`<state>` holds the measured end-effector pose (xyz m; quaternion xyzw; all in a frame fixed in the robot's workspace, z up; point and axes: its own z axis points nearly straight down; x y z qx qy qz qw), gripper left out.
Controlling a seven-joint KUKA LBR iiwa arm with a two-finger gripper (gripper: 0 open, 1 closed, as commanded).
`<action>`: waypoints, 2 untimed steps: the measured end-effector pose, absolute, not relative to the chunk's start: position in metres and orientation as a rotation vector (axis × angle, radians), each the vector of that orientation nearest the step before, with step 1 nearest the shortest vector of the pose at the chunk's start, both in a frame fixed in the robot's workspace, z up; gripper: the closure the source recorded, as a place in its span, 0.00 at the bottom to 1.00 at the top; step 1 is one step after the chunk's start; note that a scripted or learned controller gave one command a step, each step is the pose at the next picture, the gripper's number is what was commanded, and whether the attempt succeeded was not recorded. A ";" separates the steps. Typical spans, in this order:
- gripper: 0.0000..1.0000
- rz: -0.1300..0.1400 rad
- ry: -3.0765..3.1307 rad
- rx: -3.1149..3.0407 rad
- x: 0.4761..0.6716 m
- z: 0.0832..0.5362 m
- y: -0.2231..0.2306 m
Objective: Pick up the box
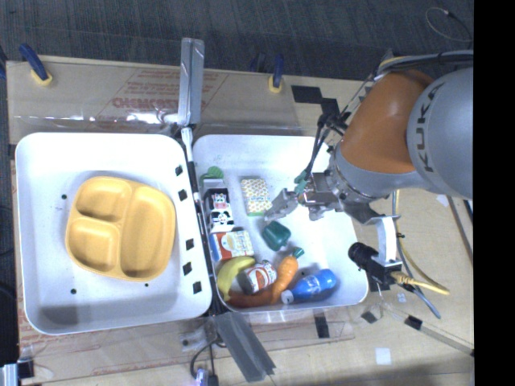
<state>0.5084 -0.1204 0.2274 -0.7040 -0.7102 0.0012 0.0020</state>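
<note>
Gripper [283,203] hovers in right bin [342,292], fingers spread, pinching nothing, beside patterned box [255,194] and teal cup [277,233].

I'm seeing the bench [451,280] carrying two white bins side by side: the left bin [32,215] and the right bin [241,147].

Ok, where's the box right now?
The box lies in the right bin, upper middle, just left of the gripper and above the green cup.
</note>
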 end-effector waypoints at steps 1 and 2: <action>0.00 -0.008 -2.128 -2.322 0.570 0.118 -0.100; 1.00 -0.004 -2.130 -2.316 0.570 0.126 -0.100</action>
